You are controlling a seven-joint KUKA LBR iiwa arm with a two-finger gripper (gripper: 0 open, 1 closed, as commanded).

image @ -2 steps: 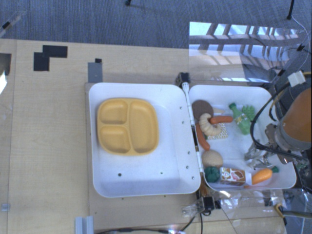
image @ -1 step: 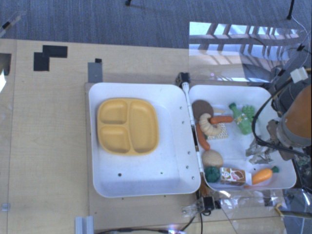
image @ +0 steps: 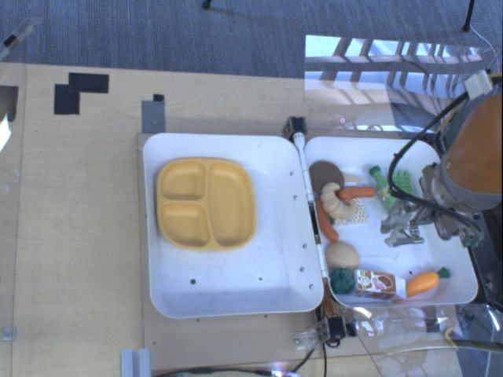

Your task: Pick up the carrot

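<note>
The carrot [image: 423, 283] is orange with a small green top and lies flat near the front right corner of the right bin [image: 464, 293]. My gripper [image: 391, 235] hangs over the middle of that bin, up and to the left of the carrot and clearly apart from it. Its two metal fingers point left and stand slightly open with nothing between them. The grey arm with its orange band [image: 475, 159] comes in from the right and hides the bin's right wall.
The right bin also holds a brown lump [image: 323, 173], an orange sausage-like piece [image: 358, 193], a green toy [image: 401, 183], a beige ball [image: 342, 255], a dark green piece [image: 342, 280] and a small bottle [image: 376, 283] just left of the carrot. A yellow divided plate [image: 206, 203] sits in the left bin [image: 236, 289].
</note>
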